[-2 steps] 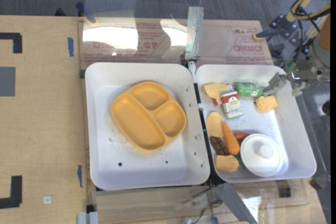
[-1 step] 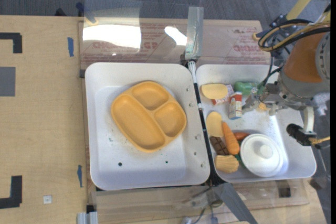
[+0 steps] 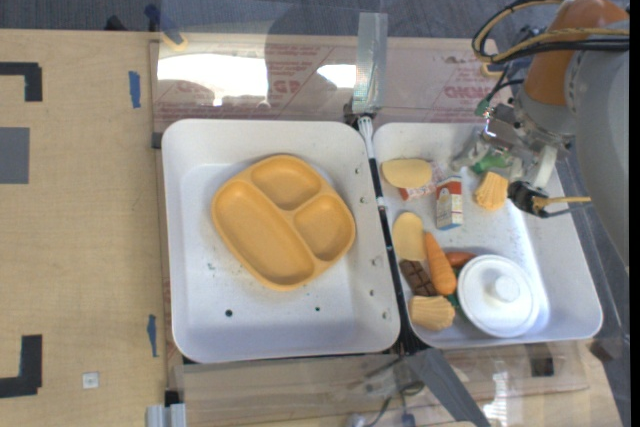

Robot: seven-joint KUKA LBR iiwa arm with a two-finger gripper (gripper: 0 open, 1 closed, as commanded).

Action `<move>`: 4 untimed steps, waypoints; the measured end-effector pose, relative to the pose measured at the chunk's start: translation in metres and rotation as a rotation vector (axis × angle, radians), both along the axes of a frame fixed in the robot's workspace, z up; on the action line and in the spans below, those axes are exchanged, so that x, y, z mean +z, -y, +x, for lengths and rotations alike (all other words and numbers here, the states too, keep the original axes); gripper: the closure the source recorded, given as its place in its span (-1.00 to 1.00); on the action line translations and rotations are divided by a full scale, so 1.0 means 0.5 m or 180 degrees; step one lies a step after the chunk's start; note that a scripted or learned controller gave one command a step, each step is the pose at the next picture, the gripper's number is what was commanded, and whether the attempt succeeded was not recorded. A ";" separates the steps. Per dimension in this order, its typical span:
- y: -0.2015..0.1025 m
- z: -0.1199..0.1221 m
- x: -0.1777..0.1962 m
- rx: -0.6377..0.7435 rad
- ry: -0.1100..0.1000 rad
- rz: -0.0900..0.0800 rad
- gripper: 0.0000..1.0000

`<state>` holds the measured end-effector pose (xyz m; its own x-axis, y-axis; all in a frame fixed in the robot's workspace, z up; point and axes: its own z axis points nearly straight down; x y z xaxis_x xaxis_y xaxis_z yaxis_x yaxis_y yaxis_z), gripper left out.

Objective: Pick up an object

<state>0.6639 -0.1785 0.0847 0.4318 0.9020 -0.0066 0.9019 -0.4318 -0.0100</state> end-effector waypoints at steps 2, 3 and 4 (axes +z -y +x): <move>-0.120 -0.082 0.029 -0.0611 0.0051 0.0002 1.00; -0.255 -0.092 0.203 -0.1379 0.0046 0.0003 1.00; -0.195 -0.052 0.200 -0.0054 0.0039 0.0003 1.00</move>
